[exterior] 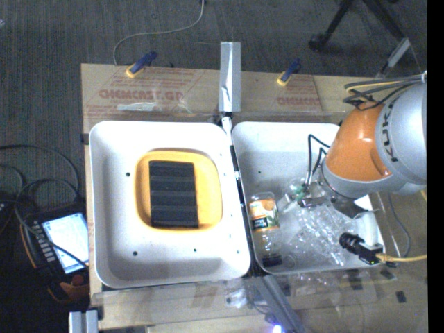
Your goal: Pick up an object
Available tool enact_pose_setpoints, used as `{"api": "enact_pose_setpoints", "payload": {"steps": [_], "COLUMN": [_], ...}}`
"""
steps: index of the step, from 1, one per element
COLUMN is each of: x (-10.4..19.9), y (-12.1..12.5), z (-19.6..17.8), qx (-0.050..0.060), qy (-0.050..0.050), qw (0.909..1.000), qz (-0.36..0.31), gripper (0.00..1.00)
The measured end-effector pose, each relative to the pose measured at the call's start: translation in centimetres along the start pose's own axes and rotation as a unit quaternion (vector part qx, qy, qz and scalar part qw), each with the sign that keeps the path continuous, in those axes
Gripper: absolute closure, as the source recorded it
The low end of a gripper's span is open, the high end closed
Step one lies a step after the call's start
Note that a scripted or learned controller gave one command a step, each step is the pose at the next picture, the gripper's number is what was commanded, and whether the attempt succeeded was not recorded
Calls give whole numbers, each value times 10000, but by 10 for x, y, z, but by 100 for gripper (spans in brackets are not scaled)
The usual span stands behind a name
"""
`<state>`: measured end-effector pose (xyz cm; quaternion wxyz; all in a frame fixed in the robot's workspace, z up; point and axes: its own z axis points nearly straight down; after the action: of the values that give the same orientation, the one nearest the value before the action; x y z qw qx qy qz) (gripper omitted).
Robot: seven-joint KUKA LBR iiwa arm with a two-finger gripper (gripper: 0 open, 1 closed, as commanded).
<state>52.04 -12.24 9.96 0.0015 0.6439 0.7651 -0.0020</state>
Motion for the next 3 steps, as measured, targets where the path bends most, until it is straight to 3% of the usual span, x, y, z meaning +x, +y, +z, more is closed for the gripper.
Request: {"api": "enact_pose_setpoints", "payload": {"steps": [1, 2, 3], "x": [-1, 5, -8], "y": [5, 50, 21], "z": [7, -19, 7], "qx": [-45, 5, -32], "qy": [-26, 22, 41], "qw": [9995, 9995, 9767], "qz": [-327, 317, 2148], "gripper": [0, 0, 0]}}
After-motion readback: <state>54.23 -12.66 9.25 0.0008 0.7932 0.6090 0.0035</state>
